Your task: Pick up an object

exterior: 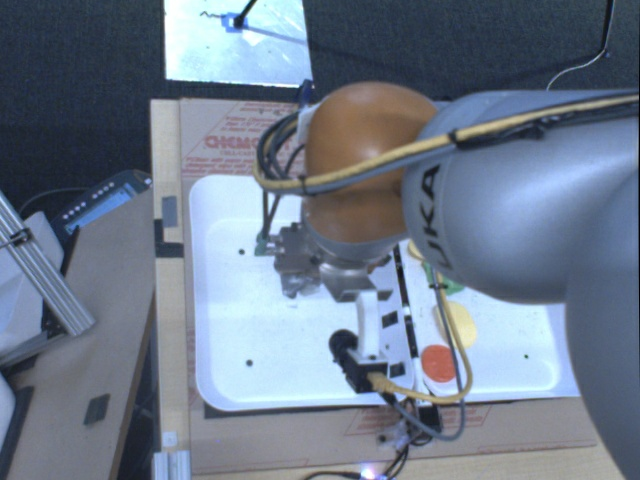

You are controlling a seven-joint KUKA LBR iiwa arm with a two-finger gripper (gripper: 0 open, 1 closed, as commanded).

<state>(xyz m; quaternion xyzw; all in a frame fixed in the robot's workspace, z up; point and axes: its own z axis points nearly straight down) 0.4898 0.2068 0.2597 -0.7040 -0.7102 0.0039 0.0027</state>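
Observation:
My gripper hangs low over the middle of the left white bin, under the orange wrist band and the big grey arm. A small green thing shows right at the gripper's left side; whether it is held is not visible. In the right bin, a red-orange round object lies near the front wall. A pale yellow object lies just behind it, and a bit of green peeks out from under the arm. The arm hides most of the right bin.
The bins rest on a cardboard sheet. A shiny square plate lies behind them on the dark floor. At the left are a wooden bench top, a metal rail and a blue-edged device.

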